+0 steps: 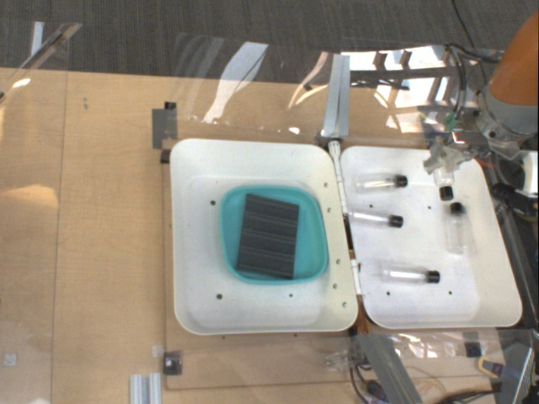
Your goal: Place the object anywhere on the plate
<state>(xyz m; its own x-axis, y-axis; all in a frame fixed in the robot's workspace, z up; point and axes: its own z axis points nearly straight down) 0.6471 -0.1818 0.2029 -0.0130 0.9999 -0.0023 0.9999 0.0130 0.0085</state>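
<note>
On the left I see a white bin (257,310) sitting on the bench (84,225). Inside it is a teal plate (316,247), and a dark ridged block (269,237) lies flat in the middle of the plate. Next to it on the right is the second white bin (438,310). Four clear tubes with black caps lie in it: one near the top (381,181), one in the middle (375,219), one lower down (409,274) and one on the right side (455,225). My hand (443,160) hangs over the top right corner of that bin, just above the right tube. I cannot tell if it is released or clenched.
</note>
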